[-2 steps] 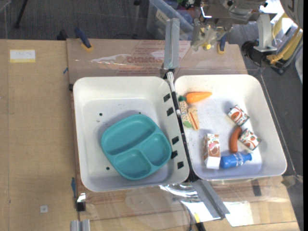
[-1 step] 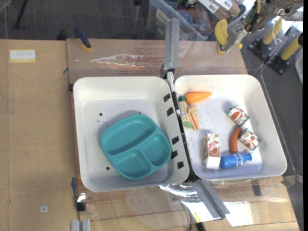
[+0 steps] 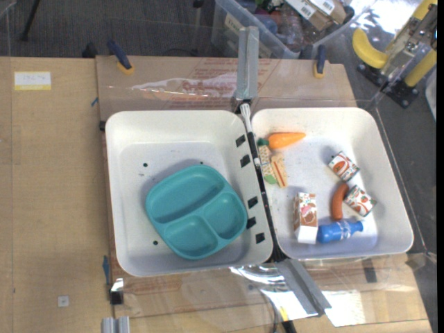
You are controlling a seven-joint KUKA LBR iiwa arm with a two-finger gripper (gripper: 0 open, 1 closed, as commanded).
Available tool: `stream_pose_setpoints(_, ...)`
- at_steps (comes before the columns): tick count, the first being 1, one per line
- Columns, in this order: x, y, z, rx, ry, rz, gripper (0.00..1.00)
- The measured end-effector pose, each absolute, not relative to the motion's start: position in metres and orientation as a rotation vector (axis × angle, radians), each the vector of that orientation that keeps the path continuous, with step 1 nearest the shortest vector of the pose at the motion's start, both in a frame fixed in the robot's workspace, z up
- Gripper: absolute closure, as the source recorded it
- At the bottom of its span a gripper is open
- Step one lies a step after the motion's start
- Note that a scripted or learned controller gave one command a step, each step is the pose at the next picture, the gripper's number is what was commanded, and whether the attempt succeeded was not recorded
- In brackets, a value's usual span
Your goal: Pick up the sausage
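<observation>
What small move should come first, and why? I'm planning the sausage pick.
Probably bring the pincer down over the sausage in the right bin, aiming at its middle: it lies wedged between two cans, with the blue bottle at its lower end.

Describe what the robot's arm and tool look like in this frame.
At the upper right edge, a silvery-grey metal segment with a yellow curved band beside it and a dark end, possibly the tool; cropped, so finer details are unclear.
</observation>
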State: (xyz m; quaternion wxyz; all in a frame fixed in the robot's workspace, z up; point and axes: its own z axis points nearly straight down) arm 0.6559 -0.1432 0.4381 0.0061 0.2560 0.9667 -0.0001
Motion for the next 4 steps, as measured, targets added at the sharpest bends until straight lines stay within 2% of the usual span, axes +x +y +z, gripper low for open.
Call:
stream_pose_setpoints(1, 0.652, -0.157, 0.438, 0.815, 3.022, 0.0, 1.0)
stream_pose_setpoints(2, 0.616, -0.2, 0.438, 0.146, 3.132, -0.001, 1.0)
stream_pose_setpoints(3, 0.634, -0.171, 0.438, 0.132, 3.127, -0.002, 1.0)
stream_pose_setpoints(4, 0.631, -0.158, 0.438, 0.135, 3.131, 0.0, 1.0)
